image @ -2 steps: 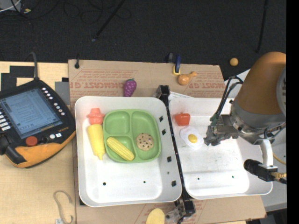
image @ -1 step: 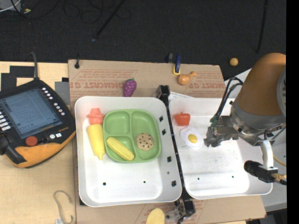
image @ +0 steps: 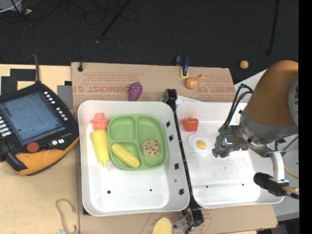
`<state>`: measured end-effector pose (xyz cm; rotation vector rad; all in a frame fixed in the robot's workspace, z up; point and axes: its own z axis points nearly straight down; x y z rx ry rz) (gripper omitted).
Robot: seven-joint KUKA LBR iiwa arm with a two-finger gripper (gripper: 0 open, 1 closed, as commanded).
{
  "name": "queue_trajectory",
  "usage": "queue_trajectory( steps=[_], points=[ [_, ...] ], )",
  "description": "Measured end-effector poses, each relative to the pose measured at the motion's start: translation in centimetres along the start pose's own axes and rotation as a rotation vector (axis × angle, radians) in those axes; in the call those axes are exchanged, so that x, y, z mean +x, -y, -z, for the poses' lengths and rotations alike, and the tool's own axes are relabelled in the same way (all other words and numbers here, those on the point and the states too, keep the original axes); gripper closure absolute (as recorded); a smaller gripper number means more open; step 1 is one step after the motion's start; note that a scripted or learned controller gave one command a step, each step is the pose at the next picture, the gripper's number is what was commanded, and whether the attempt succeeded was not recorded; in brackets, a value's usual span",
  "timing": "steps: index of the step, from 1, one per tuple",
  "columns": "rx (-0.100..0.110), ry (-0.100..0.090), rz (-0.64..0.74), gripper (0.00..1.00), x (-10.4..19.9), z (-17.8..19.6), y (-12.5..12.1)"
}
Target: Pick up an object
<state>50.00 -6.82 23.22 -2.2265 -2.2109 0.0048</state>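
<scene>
My gripper (image: 219,150) hangs low over the right bin (image: 229,189), just right of a toy fried egg (image: 200,144) with a yellow yolk. A red toy pepper (image: 190,125) lies further up and left in the same bin. The left bin (image: 126,194) holds a green divided plate (image: 138,141) with a corn cob (image: 125,155) and a cookie (image: 151,148) in its sections. A yellow bottle (image: 100,146) with a pink cap lies left of the plate. Nothing shows between the gripper's tips.
A teach pendant (image: 31,126) rests on the bench at left. A purple grape toy (image: 135,90) and an orange toy (image: 193,81) lie on the cardboard behind the bins. A yellow toy (image: 162,225) sits at the front edge. Cables run along the arm at right.
</scene>
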Motion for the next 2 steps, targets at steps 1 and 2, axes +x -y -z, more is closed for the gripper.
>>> queue_trajectory(
  steps=[1,2],
  points=[
    [-0.003,0.001,0.007,1.0,-0.7,-0.3,-1.5],
    [0.0,0.0,0.006,1.0,-0.1,-1.3,-1.5]
  ],
)
